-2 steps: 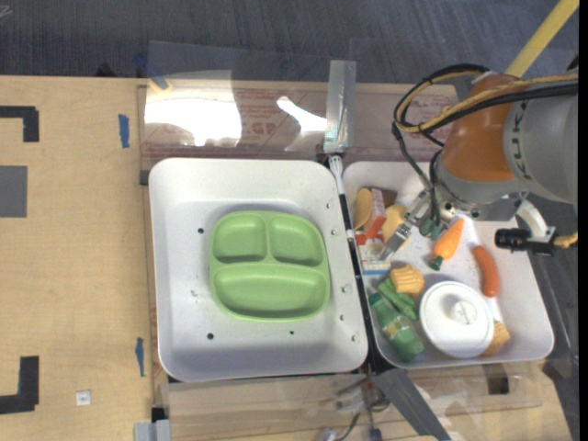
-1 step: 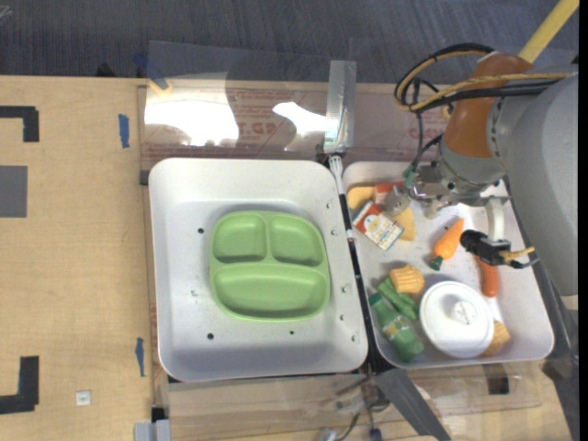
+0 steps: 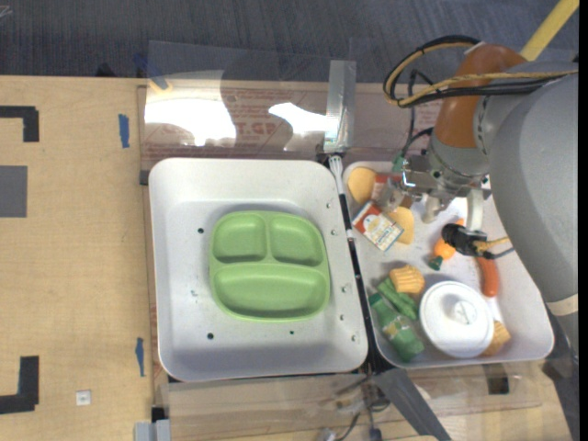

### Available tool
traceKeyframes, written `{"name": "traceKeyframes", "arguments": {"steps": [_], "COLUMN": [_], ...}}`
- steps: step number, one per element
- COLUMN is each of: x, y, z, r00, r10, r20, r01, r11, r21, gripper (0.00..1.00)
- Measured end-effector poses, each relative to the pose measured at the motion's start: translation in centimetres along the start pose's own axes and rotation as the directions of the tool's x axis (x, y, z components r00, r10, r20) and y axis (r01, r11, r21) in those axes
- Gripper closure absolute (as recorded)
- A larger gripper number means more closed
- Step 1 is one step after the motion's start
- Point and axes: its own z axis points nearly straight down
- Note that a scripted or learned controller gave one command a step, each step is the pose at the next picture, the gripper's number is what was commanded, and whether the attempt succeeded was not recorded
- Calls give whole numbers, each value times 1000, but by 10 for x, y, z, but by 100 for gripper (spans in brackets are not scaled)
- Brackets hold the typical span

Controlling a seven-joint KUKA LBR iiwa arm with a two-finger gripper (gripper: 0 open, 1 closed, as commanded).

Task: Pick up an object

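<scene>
My gripper (image 3: 404, 191) hangs low over the far part of the right bin (image 3: 533, 315), below the wrist with the orange band. Just under it lie a small yellow piece (image 3: 401, 218) and a red-and-white packet (image 3: 377, 229). A yellow-orange round item (image 3: 361, 184) sits to the gripper's left, at the bin's far left corner. Nothing can be made out between the fingers.
Nearer in the right bin are a yellow corn-like piece (image 3: 405, 278), a green item (image 3: 397, 320), a white round bowl (image 3: 457, 318), an orange carrot (image 3: 435, 258), a red sausage (image 3: 489, 277) and a tan piece (image 3: 499, 337). The left bin (image 3: 175, 246) holds a green divided plate (image 3: 269, 265).
</scene>
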Motion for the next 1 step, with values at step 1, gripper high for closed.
{"name": "traceKeyframes", "arguments": {"steps": [1], "x": [3], "y": [0], "z": [-12], "r00": [1000], "r10": [-2], "r20": [-2], "r01": [2], "r11": [1000], "r21": [0], "gripper": [100]}}
